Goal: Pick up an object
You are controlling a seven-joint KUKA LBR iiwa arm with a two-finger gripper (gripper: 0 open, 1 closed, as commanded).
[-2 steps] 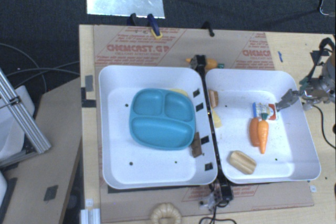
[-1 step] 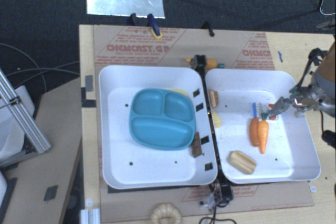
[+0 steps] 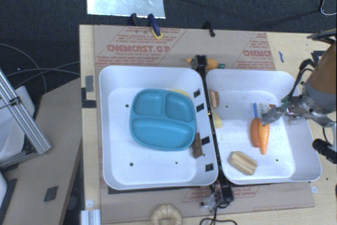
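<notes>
the end effector [image 3: 269,115] reaches in from the right over the right bin [image 3: 300,163], its tip low above the bin floor. the carrot [image 3: 259,134] lies just below and slightly left of that tip, its broad top close under the fingers and its point aimed toward the bin's near edge. whether the tip touches the carrot cannot be told, and the carrot does not sit between the fingers. whether the fingers are spread or closed cannot be told either, since they blur together at this size. a small blue piece [image 3: 255,110] stands just left of the tip, above the carrot.

the bread roll [image 3: 242,162] lies near the right bin's front, below and left of the carrot, apart from it. along the right bin's left wall a brownish item [image 3: 214,98] sits at the upper part and a pale yellow item [image 3: 217,121] lies just below it; both are well left of the end effector. nothing lies between the tip and the carrot.

the left bin [image 3: 118,166] holds a blue divided plate [image 3: 162,118] in its middle. a yellow thing [image 3: 181,93] peeks out from behind the plate's upper right rim, and a small brown item [image 3: 197,146] leans near the plate's lower right corner by the divider between the bins. both bins rest on a cardboard sheet [image 3: 137,47] that covers the bench. an orange thing [image 3: 210,64] lies behind the bins at the top of the divider, and a pale ring [image 3: 167,214] sits at the front edge of the bench.
</notes>
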